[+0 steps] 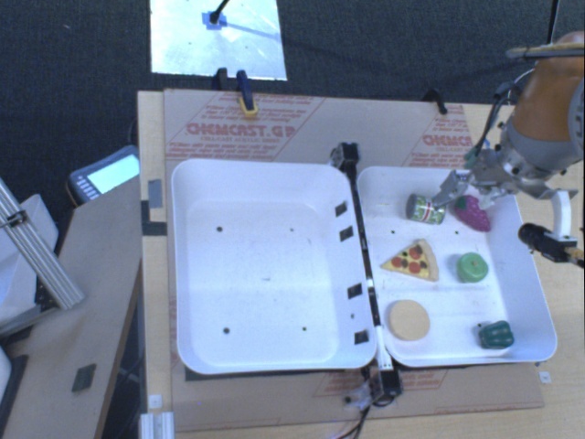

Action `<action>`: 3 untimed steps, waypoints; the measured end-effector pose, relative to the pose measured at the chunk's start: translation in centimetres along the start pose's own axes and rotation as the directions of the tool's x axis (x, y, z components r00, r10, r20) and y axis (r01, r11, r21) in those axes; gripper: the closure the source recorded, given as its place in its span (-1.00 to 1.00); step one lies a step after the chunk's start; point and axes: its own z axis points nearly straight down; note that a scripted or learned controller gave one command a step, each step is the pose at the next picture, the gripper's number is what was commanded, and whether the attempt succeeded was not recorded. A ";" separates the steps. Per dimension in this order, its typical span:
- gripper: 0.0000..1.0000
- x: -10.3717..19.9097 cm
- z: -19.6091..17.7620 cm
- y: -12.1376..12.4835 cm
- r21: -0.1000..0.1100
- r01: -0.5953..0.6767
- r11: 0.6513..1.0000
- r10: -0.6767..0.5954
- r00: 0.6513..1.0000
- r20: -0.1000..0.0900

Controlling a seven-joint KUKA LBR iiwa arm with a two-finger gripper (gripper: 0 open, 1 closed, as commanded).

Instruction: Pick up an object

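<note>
A robotics lab: white bins clamped on a cardboard-covered bench, dark backdrop.

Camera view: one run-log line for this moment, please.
task: pick up an object | gripper: above right bin, between can and grapes | grasp: none visible

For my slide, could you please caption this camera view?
Gripper hovering beside a green can and purple grapes in the right bin.
</note>
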 end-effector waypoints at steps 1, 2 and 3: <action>-1.00 5.4 8.9 -5.7 0.012 0.004 1.000 -0.003 1.000 -0.005; -1.00 6.2 10.0 -6.5 -0.021 -0.003 1.000 0.003 1.000 0.012; 1.00 6.2 8.8 -6.2 -0.030 -0.005 1.000 0.006 1.000 0.012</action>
